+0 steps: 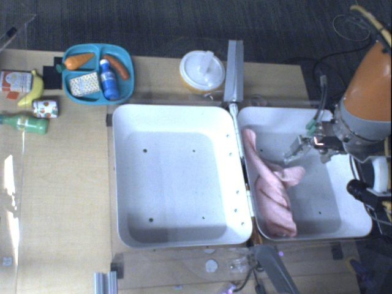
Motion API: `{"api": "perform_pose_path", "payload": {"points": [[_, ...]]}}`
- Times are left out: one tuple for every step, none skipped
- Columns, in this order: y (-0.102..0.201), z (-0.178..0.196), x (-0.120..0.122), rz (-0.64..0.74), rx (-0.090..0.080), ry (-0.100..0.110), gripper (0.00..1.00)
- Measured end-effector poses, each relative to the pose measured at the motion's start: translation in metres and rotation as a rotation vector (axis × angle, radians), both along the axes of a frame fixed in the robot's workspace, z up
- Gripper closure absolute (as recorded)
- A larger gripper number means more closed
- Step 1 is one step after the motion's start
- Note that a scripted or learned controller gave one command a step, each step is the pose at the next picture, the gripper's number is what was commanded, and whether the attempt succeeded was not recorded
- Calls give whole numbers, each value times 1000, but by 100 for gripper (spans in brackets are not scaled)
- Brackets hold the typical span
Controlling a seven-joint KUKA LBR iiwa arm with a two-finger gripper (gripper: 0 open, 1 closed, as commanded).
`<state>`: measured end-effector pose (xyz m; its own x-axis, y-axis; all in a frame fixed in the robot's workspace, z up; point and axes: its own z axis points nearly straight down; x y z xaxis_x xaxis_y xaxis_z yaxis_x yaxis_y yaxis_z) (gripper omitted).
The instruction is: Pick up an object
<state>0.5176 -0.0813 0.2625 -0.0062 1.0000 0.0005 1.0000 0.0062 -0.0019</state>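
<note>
Two white bins on a tabletop, pink cloth in the right one, pincer poised over that bin.

Nearest, at 6 o'clock: the tabletop [55, 225] edge with small fittings. Left bin [177, 176], white and shallow. Right bin [343, 207], side by side with it, holds a pink cloth [269, 192] lying crumpled along its left wall, running from 12 toward 6 o'clock within the bin. Pincer [298, 150] at 3 o'clock of the view, above the right bin, just beside the cloth's upper fold; whether its fingers are apart or together cannot be told. Farther, at 12 o'clock: round lidded cup [202, 71]. At 10 o'clock: blue divided tray [98, 72] of toy food, with a toy banana [30, 90], small can [45, 108] and green bottle [24, 123] beside it.
</note>
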Motion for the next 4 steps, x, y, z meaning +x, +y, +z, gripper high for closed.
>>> {"api": "perform_pose_path", "payload": {"points": [[14, -82, -9, -117, 0, 2, 0], [4, -80, -5, -269, 0, -2, 0], [-11, -169, 26, -41, 1, -10, 0], [-10, -160, 28, -40, 4, -14, 100]]}}
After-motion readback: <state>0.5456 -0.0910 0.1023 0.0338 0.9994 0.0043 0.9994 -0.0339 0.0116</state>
